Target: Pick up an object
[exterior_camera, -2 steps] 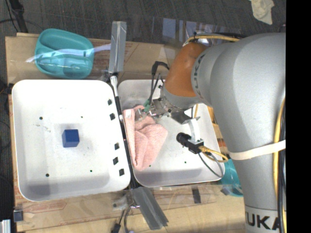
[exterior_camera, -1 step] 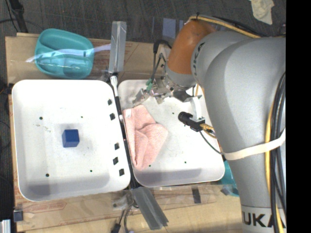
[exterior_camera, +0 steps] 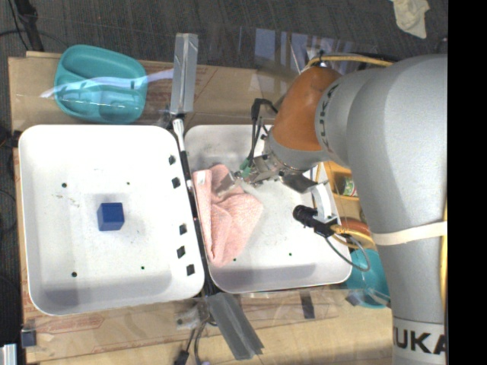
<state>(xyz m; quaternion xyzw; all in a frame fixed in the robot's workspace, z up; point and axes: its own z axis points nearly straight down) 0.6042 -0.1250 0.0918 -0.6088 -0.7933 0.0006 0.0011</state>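
Below, a wooden bench [exterior_camera: 106, 322] bears two white bins [exterior_camera: 46, 226].

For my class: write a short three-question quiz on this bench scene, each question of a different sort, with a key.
1. True or false: the blue cube lies in the same bin as the pink cloth.
2. Which bin does the gripper hang over? A) left bin B) right bin
3. Fill in: the teal scoop lies on the bench, beyond the ____ bin.

Key: 1 false, since the cube is in the left bin and the cloth in the right. 2 B. 3 left.
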